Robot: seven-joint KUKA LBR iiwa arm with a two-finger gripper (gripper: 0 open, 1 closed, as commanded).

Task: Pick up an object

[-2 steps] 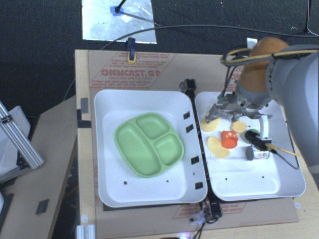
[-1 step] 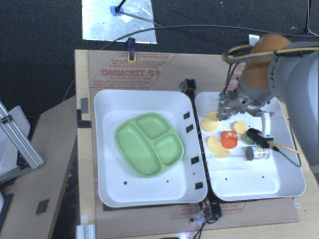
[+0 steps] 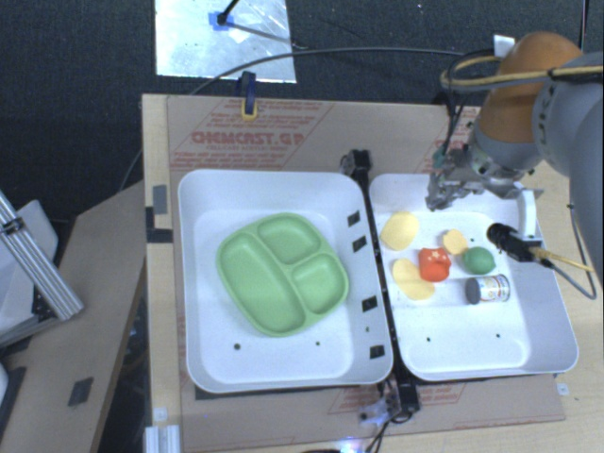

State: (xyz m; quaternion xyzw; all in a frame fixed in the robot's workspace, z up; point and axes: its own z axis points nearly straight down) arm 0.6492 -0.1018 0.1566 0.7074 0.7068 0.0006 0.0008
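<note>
six small objects are lying in the right bin (image 3: 543,347): a yellow lemon-like piece (image 3: 400,229) toward its upper left corner, a red piece (image 3: 434,265), a flat yellow piece (image 3: 413,279), a small yellow piece (image 3: 455,242), a green ball (image 3: 478,260) and a small can (image 3: 488,290) toward its right edge. the gripper (image 3: 442,196) is hanging over the bin's top edge, holding nothing; its finger spread is unclear. a green divided plate (image 3: 281,274) is sitting mid left bin (image 3: 203,347).
</note>
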